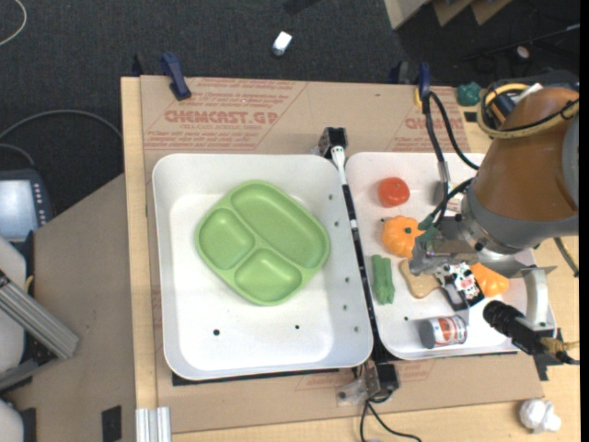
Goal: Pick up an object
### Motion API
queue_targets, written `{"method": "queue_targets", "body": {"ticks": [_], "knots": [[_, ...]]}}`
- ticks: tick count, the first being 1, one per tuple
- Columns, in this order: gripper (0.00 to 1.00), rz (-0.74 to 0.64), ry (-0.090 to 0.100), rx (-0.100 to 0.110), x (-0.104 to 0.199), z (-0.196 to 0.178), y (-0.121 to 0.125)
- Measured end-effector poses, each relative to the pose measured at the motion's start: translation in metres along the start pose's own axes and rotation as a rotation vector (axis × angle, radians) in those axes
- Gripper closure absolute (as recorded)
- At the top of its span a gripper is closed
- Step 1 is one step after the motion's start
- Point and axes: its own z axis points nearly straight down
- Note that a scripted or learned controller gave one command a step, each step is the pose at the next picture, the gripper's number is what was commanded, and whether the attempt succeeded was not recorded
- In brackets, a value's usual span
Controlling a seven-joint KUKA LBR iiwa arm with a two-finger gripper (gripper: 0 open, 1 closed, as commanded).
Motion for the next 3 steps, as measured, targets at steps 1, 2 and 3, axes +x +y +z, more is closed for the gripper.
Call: {"method": "queue_targets", "body": {"ticks": [1,2,3], "knots": [[1.0,0.0,-0.002,-0.012,0.062,-0.036,0.002],[1.0,0.004,-0.003,-0.002,0.102,-0.021,0.0],[1.0,0.008,-0.003,-0.028,0.07,-0.255,0.001]]}}
